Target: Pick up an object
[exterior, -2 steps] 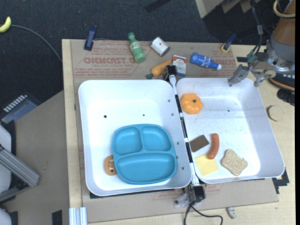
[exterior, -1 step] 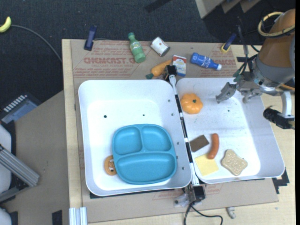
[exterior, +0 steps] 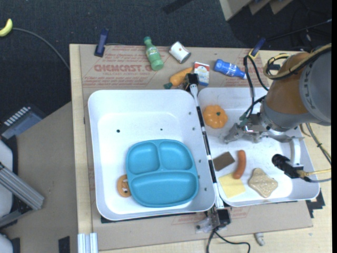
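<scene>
My gripper (exterior: 236, 134) hangs low in the right bin (exterior: 303, 194), near its middle, with the grey arm and orange band (exterior: 287, 91) behind it to the right. An orange pumpkin (exterior: 215, 116) sits just up and left of the gripper. Below the gripper lie a brown square (exterior: 224, 161), a red sausage (exterior: 240, 164), a yellow cheese slice (exterior: 231, 185) and a tan bread slice (exterior: 262, 182). Nothing shows between the gripper's tips.
The left bin (exterior: 105, 115) holds a blue divided plate (exterior: 161, 172) with a small brown pretzel (exterior: 123, 186) at its left edge. Behind the bins lie a green bottle (exterior: 154, 54), a white can (exterior: 179, 51), a blue bottle (exterior: 229, 68), a carton (exterior: 201, 73) and a carrot (exterior: 179, 77).
</scene>
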You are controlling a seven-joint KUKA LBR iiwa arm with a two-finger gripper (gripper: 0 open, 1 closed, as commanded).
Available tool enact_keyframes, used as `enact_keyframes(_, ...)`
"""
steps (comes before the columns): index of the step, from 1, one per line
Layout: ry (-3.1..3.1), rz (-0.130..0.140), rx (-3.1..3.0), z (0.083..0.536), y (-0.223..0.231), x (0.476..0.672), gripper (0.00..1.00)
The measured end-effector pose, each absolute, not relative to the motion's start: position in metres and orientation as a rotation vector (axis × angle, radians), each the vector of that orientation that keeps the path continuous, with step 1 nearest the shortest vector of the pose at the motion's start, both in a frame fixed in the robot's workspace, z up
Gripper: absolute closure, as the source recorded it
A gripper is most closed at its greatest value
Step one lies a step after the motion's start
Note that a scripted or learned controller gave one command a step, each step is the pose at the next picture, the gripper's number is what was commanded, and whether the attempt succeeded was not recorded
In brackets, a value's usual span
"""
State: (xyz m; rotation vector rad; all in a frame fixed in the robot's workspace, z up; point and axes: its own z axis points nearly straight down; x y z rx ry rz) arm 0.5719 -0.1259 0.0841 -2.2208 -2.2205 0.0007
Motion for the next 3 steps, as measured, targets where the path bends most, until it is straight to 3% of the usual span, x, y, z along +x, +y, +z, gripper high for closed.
enact_keyframes(1, -2.219, 0.001, -2.221, 0.084, -0.103, 0.525, 0.00)
enact_keyframes(2, -2.219, -0.001, -2.223, 0.094, -0.103, 0.525, 1.00)
enact_keyframes(3, -2.223, -0.002, -2.221, 0.220, -0.044, 0.480, 1.00)
